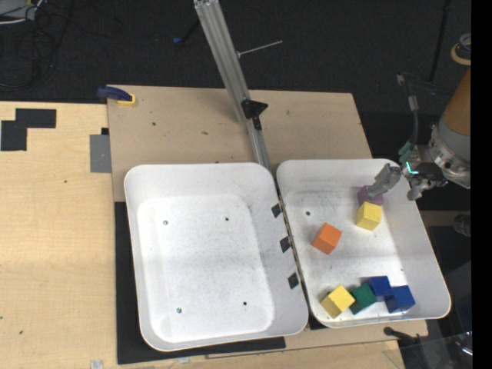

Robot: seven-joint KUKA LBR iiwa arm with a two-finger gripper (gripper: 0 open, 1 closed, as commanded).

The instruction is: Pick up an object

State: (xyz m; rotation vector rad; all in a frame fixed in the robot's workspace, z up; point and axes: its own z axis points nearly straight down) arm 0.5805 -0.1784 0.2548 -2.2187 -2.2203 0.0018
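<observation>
Light falls evenly from above. The two white bins (207,179) look bright, without strong glare, and the background behind the bench (184,125) is dark. Shadows are soft. The picture is a little grainy.

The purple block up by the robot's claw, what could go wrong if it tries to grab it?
1. The purple block touches a yellow block, so the gripper might bump that one or pinch both.
2. The purple block sits near the right bin's back wall, so it may slide away instead of lifting.
3. The gripper comes in slanted, so its hold could slip.
</observation>
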